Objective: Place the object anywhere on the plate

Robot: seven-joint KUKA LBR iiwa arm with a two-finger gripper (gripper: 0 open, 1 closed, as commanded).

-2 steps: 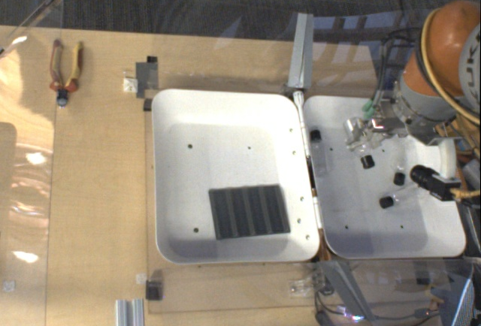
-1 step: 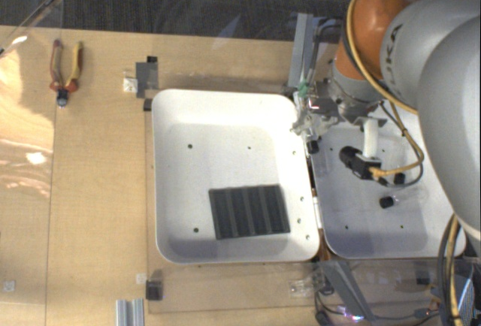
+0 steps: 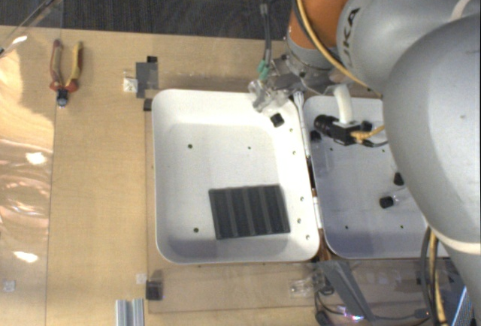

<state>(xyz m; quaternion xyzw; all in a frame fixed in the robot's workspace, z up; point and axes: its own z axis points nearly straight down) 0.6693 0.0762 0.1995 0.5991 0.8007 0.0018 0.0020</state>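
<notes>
Black plate (image 3: 249,211) below end effector (image 3: 267,97)

pliers (image 3: 65,70) far left on bench | blk bracket (image 3: 147,75) by left bin

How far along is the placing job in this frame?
Nothing looks placed yet: the dark ribbed plate in the left bin carries no object. The claw sits over that bin's far right corner; whether it holds anything is unclear. The placement itself remains.
</notes>
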